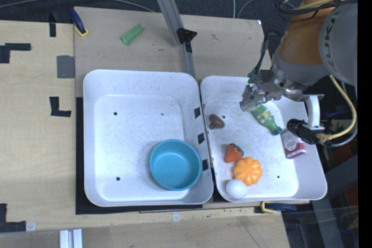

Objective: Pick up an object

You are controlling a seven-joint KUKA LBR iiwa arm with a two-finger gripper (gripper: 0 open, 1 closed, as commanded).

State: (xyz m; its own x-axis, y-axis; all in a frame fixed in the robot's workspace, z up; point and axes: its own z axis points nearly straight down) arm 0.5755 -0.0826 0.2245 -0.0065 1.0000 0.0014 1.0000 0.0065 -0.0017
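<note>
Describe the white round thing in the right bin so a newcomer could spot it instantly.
Start at the right shallow white bin and go to its near edge, left of centre. There, a small white egg-shaped ball touches the lower left of an orange plastic pumpkin. It is the bin's only plain white, smooth item.

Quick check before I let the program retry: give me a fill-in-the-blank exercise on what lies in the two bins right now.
1. The blue bowl sits in the ____ bin.
2. The white egg lies touching the ____ pumpkin.
3. The gripper is over the ____ bin.
4. The green block lies on the bench, ____ both bins.

Missing words: left; orange; right; outside
</note>
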